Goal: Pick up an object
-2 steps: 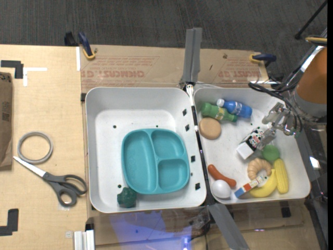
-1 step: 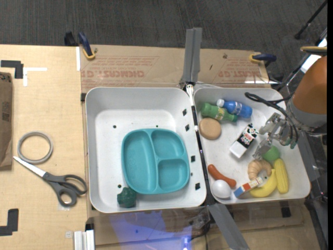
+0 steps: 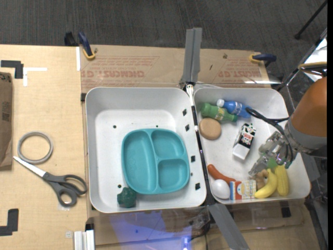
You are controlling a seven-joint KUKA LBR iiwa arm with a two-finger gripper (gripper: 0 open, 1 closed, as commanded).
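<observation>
- Bench (image 3: 41, 103): tan board bearing two white bins side by side, with a roll of tape (image 3: 35, 147) and scissors (image 3: 54, 182) at its left.
- Left bin (image 3: 104, 108): holds a teal divided plate (image 3: 155, 161) and a dark green lump (image 3: 126, 197) at the plate's near-left corner.
- Right bin (image 3: 270, 100): holds the small objects.
- Arm (image 3: 312, 119): reaches in from the right over the right bin.
- Gripper (image 3: 270, 158): low in the right bin's near-right part, just above the banana; whether it is clenched or released, I cannot tell.
- Banana (image 3: 274, 184): yellow, in the near-right corner, just beside the gripper.
- Green bottle (image 3: 218, 112) and blue bottle (image 3: 233, 107): at the far side.
- Black-and-white box (image 3: 244, 139): mid-bin.
- Tan round piece (image 3: 210, 128), white egg (image 3: 220, 188).
</observation>
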